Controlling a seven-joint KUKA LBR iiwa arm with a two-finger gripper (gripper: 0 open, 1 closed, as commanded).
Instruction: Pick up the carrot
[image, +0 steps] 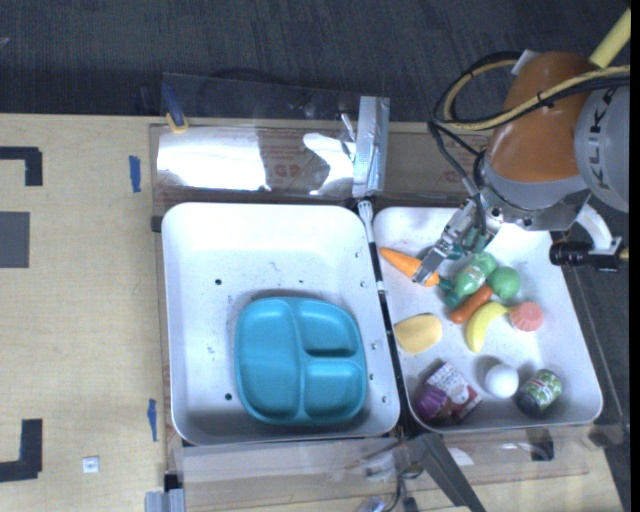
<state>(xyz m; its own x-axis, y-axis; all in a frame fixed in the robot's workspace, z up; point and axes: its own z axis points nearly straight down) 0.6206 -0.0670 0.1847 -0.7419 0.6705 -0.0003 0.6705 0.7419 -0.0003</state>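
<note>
Pale wood covers the bench (80, 330), and two shallow white bins sit on it side by side. Over in the left bin (200, 240) lies a blue divided plate (298, 360), flat on the floor of the bin. Toy food crowds the right bin (580, 370). The carrot (402, 262) lies near that bin's upper left corner, its narrow tip pointing toward the wall between the bins. Reaching in from the right, the grey arm with its orange band (540, 110) hangs over this bin, and the gripper (440, 262) is down at the carrot's thick end, touching or nearly so. I cannot tell how the claw stands. Just right of it lie green pieces (478, 275). Lower down sit a lemon (418, 332), a banana (484, 325), a white egg (500, 380) and a purple packet (445, 393).
</note>
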